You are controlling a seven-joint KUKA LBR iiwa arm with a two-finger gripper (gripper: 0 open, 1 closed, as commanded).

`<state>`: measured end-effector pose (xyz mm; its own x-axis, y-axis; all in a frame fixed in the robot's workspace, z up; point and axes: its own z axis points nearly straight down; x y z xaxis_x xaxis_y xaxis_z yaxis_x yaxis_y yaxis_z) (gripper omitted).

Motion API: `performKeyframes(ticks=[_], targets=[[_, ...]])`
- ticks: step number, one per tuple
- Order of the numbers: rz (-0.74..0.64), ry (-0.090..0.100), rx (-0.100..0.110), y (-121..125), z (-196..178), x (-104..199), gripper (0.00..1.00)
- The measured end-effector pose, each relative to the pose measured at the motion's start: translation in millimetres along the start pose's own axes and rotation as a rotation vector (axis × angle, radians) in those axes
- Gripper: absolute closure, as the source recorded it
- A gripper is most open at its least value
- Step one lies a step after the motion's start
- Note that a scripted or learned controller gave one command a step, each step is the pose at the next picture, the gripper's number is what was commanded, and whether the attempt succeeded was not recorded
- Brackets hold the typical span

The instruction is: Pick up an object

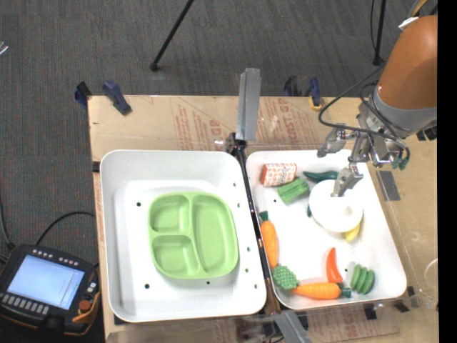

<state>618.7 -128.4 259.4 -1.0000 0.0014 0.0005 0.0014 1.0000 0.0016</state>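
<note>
currently gripper (345, 184) hovers over right bin (391, 259) — fingers spread, pinching nothing; white plate (334, 211) just below it, orange carton (277, 174) to its left.

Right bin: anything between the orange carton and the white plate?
Yes. In the camera view, a green ridged block lies between the orange carton and the white plate, in the right bin.

The round white plate (335, 207) covers most of a yellow banana-shaped toy (353, 231) — just the tip pokes out — and part of a dark green pepper-like toy (319, 176). The grey arm's orange band (410, 56) is cut off top right. The black teach pendant (46, 288) runs off the bottom-left edge.
</note>
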Motion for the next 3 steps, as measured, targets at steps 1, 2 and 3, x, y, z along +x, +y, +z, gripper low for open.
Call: performKeyframes(ticks=[1,2,3], targets=[[-0.147,0.014,-0.005,5,150,19,0.0],[-0.037,0.004,-0.001,31,175,-25,0.0],[0.071,0.006,-0.001,34,175,-25,0.0]])
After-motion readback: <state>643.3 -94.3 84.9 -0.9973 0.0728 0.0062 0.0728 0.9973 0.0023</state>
